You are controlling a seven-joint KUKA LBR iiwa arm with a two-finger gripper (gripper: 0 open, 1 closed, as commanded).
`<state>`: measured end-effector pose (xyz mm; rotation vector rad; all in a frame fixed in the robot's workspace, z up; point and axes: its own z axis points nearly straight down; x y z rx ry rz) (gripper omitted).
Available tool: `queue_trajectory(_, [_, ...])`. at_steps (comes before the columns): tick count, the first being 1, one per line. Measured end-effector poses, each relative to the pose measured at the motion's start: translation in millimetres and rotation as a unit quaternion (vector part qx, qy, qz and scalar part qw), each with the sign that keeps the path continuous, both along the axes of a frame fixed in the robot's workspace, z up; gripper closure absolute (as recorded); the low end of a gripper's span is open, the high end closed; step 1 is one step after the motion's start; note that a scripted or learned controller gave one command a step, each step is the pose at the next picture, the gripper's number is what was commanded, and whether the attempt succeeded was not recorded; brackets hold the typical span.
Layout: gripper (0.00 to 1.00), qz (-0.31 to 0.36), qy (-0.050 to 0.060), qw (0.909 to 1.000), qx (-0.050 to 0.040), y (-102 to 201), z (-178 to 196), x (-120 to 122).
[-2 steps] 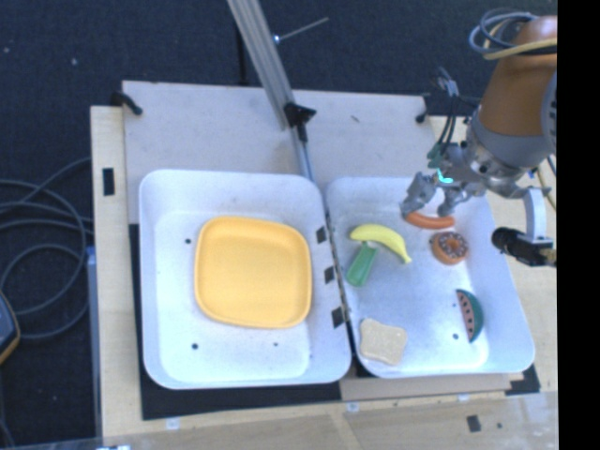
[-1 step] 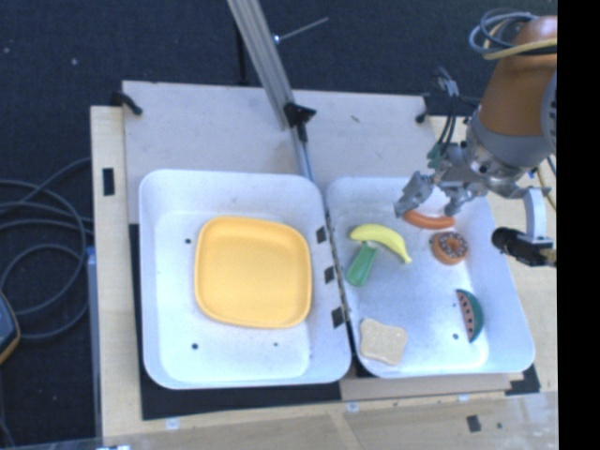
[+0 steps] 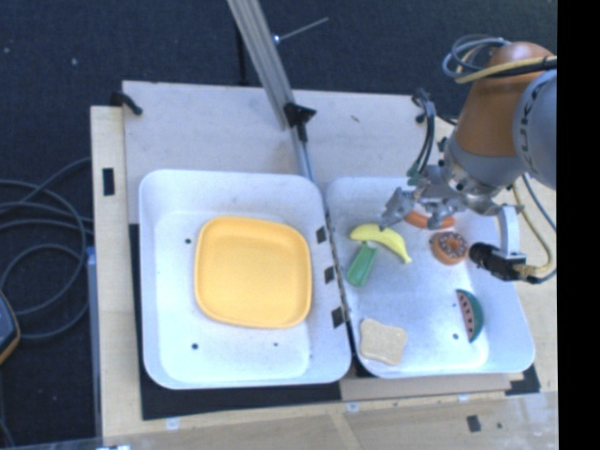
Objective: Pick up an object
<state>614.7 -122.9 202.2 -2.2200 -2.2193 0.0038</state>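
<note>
The right bin (image 3: 511,345) holds several small items. A yellow banana (image 3: 382,241) lies at its upper left, with a green block (image 3: 361,264) just below it. A slice of bread (image 3: 382,341) rests near the front edge. A watermelon slice (image 3: 470,314) lies at the right. A brown-orange round piece (image 3: 449,247) sits near the back right. My gripper (image 3: 403,205) hangs over the back of this bin, just above and right of the banana. An orange item (image 3: 435,220) lies partly hidden beneath the wrist. Nothing visible is held.
The left bin (image 3: 159,195) holds a yellow square plate (image 3: 253,272). A metal pole (image 3: 265,50) slants up from the divider between the bins. A black cable end (image 3: 495,261) hangs from the arm over the right bin's right side.
</note>
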Motion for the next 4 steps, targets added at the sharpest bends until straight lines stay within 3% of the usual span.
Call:
queue_trajectory(2, [0.0, 0.0, 0.0, 1.0, -0.0002, 2, -94, -2])
queue_trajectory(3, [1.0, -0.001, -0.003, 1.0, 0.0001, 1, -81, 0])
queue_trajectory(4, [1.0, 0.0, -0.005, 1.0, -0.0004, -3, -19, 5])
